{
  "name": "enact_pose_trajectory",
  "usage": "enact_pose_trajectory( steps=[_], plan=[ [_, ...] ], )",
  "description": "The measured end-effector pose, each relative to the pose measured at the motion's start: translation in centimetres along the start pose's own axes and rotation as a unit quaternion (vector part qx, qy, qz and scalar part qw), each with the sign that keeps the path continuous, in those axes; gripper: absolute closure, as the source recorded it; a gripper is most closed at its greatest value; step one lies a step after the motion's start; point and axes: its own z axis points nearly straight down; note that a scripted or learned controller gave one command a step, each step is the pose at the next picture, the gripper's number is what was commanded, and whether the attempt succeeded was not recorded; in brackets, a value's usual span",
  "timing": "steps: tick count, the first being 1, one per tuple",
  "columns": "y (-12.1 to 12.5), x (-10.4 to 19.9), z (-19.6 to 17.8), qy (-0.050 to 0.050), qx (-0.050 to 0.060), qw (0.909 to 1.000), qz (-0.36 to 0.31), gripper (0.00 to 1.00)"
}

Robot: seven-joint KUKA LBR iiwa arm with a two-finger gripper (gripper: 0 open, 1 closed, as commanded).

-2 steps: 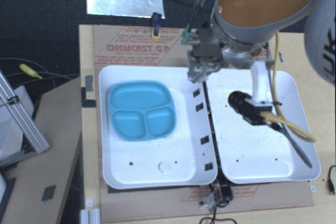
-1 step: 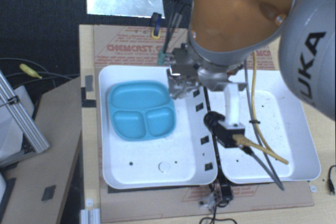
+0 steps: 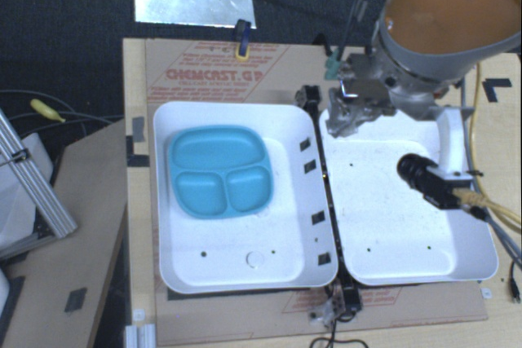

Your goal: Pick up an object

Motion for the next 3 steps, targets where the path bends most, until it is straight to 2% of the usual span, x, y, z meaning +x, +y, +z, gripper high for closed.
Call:
enact_pose_trajectory(
  steps=[1,2,3],
  plan=[
    [2.0,2.6,2.7,0.000,0.003,1.0000,-0.005,1.00],
    [1.0,1.5,7.9,-0.001,0.005,1.0000,-0.003,1.00],
    [3.4,10.3,4.7,0.002,0.000,1.0000,-0.009,1.00]
  ],
)
